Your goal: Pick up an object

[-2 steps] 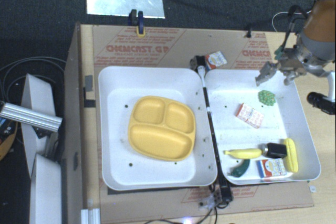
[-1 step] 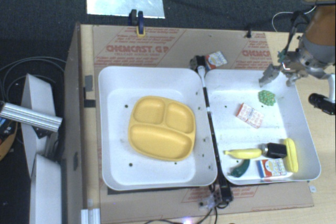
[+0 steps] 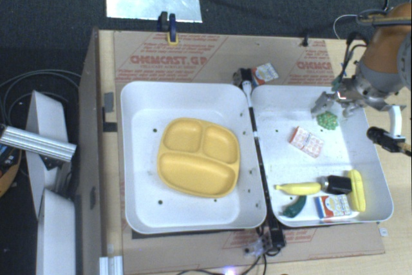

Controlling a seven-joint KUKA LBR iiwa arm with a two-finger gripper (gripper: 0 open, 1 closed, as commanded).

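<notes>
Over the right bin (image 3: 376,167), arm (image 3: 386,55) from the right poises its hand (image 3: 333,102), fingers apart and gripping nothing, directly above the green lumpy object (image 3: 327,120) at the bin's far edge, just below the fingertips.

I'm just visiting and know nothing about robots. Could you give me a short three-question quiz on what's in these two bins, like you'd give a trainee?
1. True or false: the yellow divided plate lies in the left bin.
2. Which object lies closest to the gripper? A) banana B) green broccoli-like item C) small pink-and-white packet
3. Fill in: the banana lies in the ____ bin.

Key: 1 true; 2 B; 3 right.
</notes>
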